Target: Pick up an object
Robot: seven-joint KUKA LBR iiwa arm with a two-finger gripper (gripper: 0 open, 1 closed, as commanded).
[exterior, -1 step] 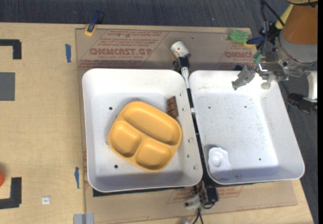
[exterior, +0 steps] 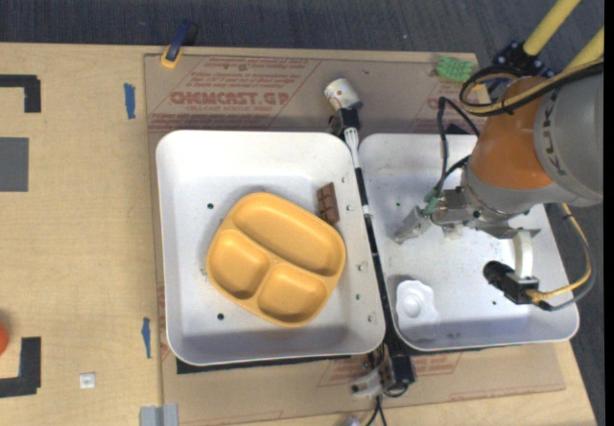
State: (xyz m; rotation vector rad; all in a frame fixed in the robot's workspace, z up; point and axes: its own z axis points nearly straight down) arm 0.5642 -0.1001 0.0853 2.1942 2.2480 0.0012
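Looming over the right bin (exterior: 556, 319), the grey arm (exterior: 576, 141) with its orange band sits closest to the lens. Going big to small: 2 white bins on the table (exterior: 67, 223), a yellow divided tray (exterior: 276, 256) in the left bin (exterior: 182, 223), a small white cap-like thing (exterior: 413, 300) near the right bin's front-left corner, and a little brown block (exterior: 327, 202) touching the tray's far edge. The claw (exterior: 414, 224) hangs low over the right bin; honestly can't tell whether it's released or clenched. Nothing looks picked yet, so I'd say the grab is all still left.
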